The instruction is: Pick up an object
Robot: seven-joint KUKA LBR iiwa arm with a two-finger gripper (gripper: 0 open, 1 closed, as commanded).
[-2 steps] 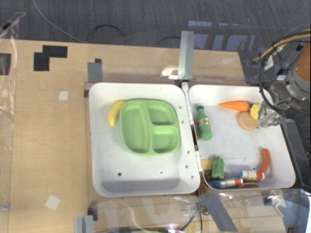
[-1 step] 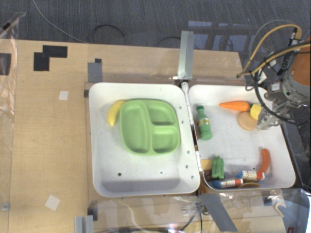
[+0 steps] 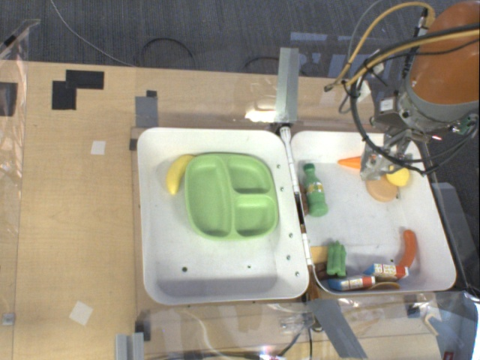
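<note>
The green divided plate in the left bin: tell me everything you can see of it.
The green divided plate is a rounded-square tray of what looks like matte light-green plastic, moulded into three compartments: one long one on its left side and two smaller ones on its right. All three look bare. It lies flat and right side up in the upper middle of the left bin, turned slightly askew to the bin's walls. A banana lies against its upper left edge, seemingly touching it. The gripper is over the other bin, well away.

text: none legible | green bottle label: too small | tube print: blurred
</note>
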